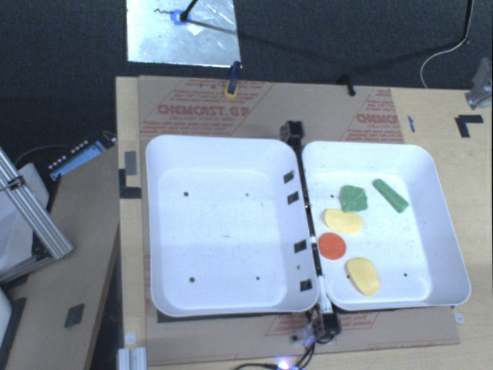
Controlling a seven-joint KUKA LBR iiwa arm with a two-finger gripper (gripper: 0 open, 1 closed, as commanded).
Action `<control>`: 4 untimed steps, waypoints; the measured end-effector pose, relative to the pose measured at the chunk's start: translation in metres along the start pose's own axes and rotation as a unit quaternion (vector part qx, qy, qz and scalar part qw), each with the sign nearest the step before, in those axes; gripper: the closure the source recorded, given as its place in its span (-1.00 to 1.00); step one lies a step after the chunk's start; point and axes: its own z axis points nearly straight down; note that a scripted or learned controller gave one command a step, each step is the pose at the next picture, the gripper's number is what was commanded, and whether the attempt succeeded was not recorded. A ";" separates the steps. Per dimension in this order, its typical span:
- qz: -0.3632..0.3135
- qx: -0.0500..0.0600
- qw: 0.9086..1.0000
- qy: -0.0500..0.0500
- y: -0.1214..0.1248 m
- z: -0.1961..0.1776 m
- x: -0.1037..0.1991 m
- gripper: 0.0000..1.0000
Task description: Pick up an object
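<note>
Objects to pick from: can't tell what state the jaws are in, so this is just about the layout. All five pieces sit in the right bin point(451, 230), bunched toward its left side. The green lump point(354, 198) looks like it's touching the upper yellow piece point(343, 222), and the orange disc point(332, 246) sits just below that, close to the wall by the left bin point(223, 230). My guess is that's where it goes wrong: come down on that cluster and the jaws straddle two things, or shove one aside and close on nothing. The disc looks flat too, so it could slip out, and the wall may block one side. The green bar point(390, 195) and lower yellow piece point(363, 275) sit more apart, so they look like safer bets.
</note>
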 end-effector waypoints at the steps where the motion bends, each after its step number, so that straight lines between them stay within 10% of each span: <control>1: 0.000 0.001 1.000 0.001 -0.057 -0.001 -0.003 1.00; 4: -0.001 0.001 1.000 0.001 -0.061 0.019 -0.040 1.00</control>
